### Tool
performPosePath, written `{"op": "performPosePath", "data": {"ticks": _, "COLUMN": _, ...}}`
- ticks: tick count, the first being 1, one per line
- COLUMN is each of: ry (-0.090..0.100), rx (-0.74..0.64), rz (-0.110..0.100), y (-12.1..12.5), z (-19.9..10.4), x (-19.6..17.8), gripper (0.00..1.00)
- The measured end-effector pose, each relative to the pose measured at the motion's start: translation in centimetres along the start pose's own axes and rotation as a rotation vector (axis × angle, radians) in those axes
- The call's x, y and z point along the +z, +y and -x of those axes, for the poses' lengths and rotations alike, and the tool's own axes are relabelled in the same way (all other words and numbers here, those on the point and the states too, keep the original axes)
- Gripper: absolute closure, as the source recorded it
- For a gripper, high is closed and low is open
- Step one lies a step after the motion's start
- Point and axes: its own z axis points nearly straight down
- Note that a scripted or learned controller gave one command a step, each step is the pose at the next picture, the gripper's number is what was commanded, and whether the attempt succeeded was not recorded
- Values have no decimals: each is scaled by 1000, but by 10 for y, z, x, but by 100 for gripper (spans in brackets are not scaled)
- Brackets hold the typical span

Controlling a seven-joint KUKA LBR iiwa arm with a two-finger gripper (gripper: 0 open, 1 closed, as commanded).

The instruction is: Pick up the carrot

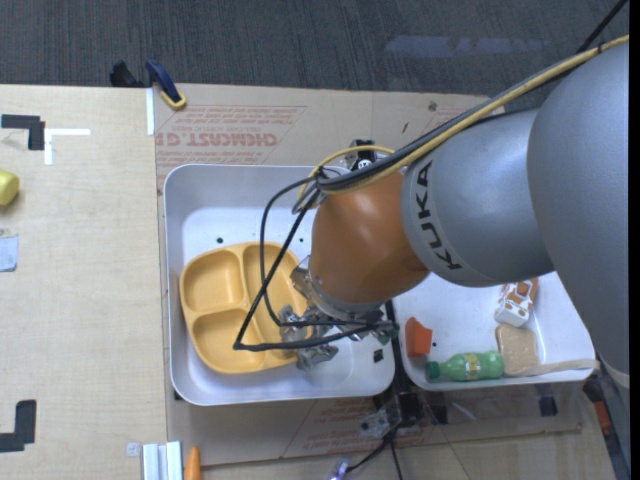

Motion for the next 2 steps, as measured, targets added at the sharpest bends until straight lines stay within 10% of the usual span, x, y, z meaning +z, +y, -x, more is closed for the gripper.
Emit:
{"op": "performPosePath", "data": {"ticks": 1, "ry": -6, "rx": -278, "rz": -5, "y": -14, "z": 5, "x": -1, "gripper": 100}}
{"op": "performPosePath", "data": {"ticks": 2, "ry": -5, "rx": -270, "rz": -5, "y": -16, "z": 3, "x": -8, "gripper": 100}}
